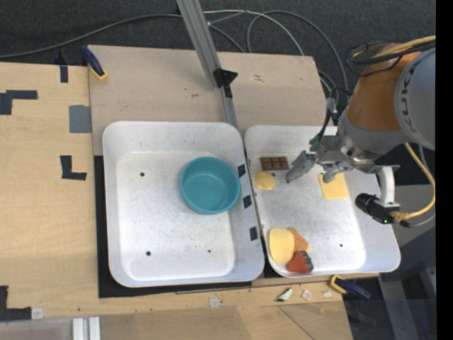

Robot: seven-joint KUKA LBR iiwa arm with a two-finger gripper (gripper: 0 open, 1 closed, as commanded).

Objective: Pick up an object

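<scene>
My gripper (316, 170) hangs over the upper part of the right bin (354, 261), open, with nothing between its fingers. One grey finger (300, 166) angles toward the left. A flat yellow square (335, 187) lies just below the gripper on the bin floor. To the left lie a brown chocolate bar (274, 163) and a small pale yellow lump (265, 181). Near the front of this bin, a yellow piece (281, 244), an orange piece (301, 242) and a red strawberry (301, 263) sit together.
A teal bowl (209, 184) stands in the left bin (141, 218), near the divide between the two bins. A slanted metal pole (205, 41) crosses above the bins' back edge. Cables trail behind the right bin.
</scene>
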